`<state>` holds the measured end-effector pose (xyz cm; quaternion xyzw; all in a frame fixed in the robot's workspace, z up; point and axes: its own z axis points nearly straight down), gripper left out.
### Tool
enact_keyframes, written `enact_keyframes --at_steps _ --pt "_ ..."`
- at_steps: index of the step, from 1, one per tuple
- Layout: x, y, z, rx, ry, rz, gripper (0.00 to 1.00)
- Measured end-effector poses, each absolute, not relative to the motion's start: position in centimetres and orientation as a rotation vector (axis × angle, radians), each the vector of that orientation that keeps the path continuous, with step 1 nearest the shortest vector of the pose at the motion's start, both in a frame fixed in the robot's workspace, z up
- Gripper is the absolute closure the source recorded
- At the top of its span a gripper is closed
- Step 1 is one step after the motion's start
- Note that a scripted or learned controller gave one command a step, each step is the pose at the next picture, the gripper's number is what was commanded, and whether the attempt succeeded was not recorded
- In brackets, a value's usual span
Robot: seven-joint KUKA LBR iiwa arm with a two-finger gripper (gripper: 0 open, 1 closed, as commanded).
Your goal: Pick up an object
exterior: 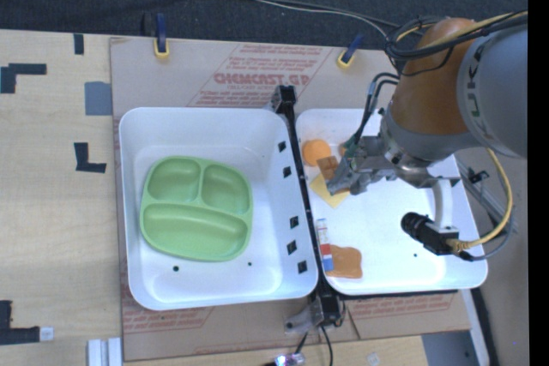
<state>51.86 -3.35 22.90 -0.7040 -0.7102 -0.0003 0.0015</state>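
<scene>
Camera view looks down on two white bins, and the end effector (350, 176) sits low in the right bin (403, 266), hard against the divider side. Its tip is over a flat yellow piece (328, 192), with an orange ball (316, 151) just behind that, farther up the same wall. I cannot tell whether it is open or closed; the wrist housing covers the tip from here.

The yellow piece looks thin, light and probably soft, like a foam or plastic slice lying flat on the bin floor. That flatness is the trouble, I think: there is little edge to catch, so a pinch across its short width near the free corner seems the best bet. It may slide or tilt rather than lift. The ball looks smooth and likely to roll away if nudged.

A tan lump (346, 262) lies nearer the front corner of the right bin. A green tray (197, 207) rests in the left bin (137, 133).
</scene>
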Motion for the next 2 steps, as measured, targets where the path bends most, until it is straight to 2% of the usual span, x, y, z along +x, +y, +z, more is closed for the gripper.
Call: enact_keyframes --at_steps 1,2 --pt "53.6 1.9 22.1 -2.212 -2.228 0.001 1.0" --pt "54.0 7.2 23.2 -2.211 -2.228 0.0 1.0"
